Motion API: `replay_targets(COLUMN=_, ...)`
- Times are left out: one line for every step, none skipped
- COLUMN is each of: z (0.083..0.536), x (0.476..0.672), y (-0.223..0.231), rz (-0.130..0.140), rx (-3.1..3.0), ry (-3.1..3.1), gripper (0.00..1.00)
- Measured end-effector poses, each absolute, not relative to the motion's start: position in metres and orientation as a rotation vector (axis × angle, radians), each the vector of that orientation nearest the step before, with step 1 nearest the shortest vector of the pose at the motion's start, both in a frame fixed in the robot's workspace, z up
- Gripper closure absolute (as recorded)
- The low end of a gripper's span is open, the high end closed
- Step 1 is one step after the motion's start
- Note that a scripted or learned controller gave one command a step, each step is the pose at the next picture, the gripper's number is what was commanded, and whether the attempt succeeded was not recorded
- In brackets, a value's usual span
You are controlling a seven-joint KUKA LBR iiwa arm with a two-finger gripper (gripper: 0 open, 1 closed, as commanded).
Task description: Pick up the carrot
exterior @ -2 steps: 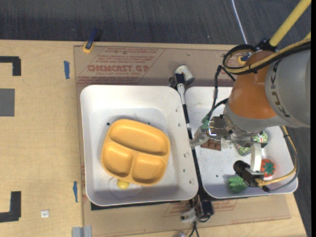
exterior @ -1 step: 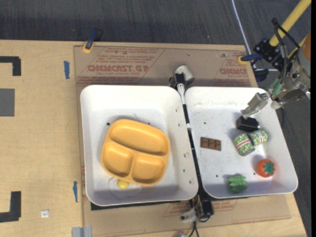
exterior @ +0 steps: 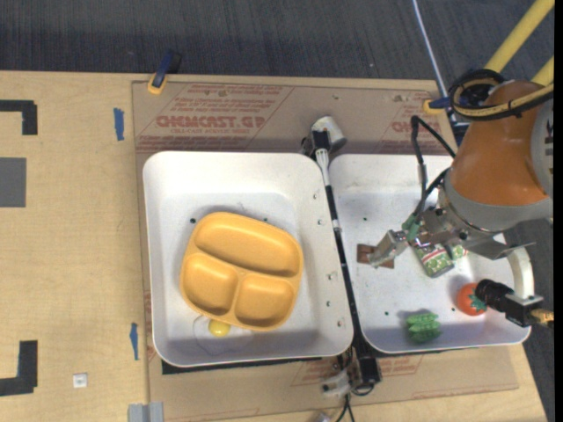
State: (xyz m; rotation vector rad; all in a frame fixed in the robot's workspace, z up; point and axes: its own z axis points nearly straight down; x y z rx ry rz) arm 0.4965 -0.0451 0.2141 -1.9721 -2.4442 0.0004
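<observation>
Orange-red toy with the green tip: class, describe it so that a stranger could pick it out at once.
Start at the right-hand shallow white bin, the one under the grey and orange arm. Near that bin's lower right corner in the view lies the small orange-red toy with a green tip. The lumpy all-green toy to its left has no orange on it.

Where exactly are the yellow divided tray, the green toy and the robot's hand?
yellow divided tray [exterior: 242, 269], camera view, on the ridge between its compartments.
green toy [exterior: 423, 325], camera view, on its middle.
hand [exterior: 383, 253], camera view, at the fingertips over the right bin.
</observation>
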Motion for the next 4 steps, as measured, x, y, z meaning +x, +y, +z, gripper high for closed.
replay_targets(z=0.185, x=0.479, y=-0.060, rz=0.000, rx=-1.655, ry=-2.669, gripper=0.00)
replay_targets(z=0.232, x=0.585, y=-0.134, rz=-0.001, rx=-1.770, ry=-2.601, gripper=0.00)
replay_targets(z=0.085, x=0.517, y=-0.099, rz=-0.002, rx=-1.395, ry=-2.815, gripper=0.00)
replay_targets(z=0.228, x=0.541, y=-0.150, rz=0.000, rx=-1.184, ry=-2.916, gripper=0.00)
